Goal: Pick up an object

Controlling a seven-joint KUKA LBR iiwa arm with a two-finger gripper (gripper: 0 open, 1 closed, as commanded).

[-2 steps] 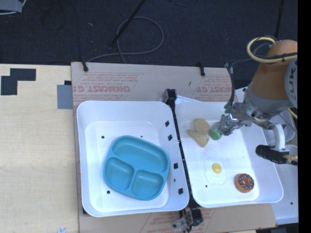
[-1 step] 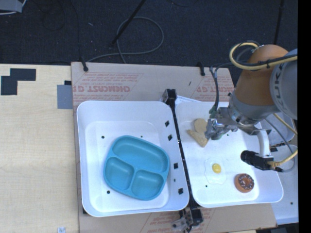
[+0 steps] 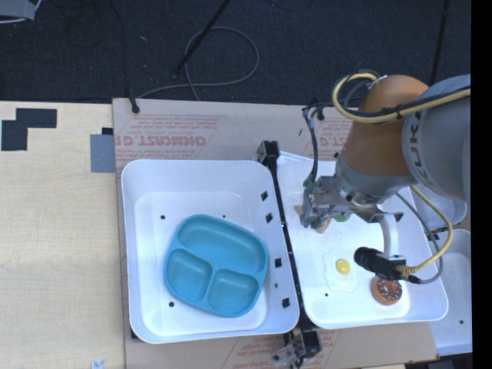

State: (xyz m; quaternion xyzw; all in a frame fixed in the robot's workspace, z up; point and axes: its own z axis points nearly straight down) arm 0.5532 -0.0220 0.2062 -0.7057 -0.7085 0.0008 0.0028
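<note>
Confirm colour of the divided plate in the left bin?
Light blue divided plate, clearest in the camera view.

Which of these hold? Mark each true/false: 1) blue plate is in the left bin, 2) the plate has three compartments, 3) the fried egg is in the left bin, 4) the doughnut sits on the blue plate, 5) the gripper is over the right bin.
1) True. The blue plate lies in the left bin.
2) True. It has one long compartment and two smaller ones.
3) False. The fried egg lies in the right bin.
4) False. The doughnut sits on the right bin's floor, near its front right corner, apart from the plate.
5) True. The gripper is over the right bin's back left part, behind the egg.
</note>
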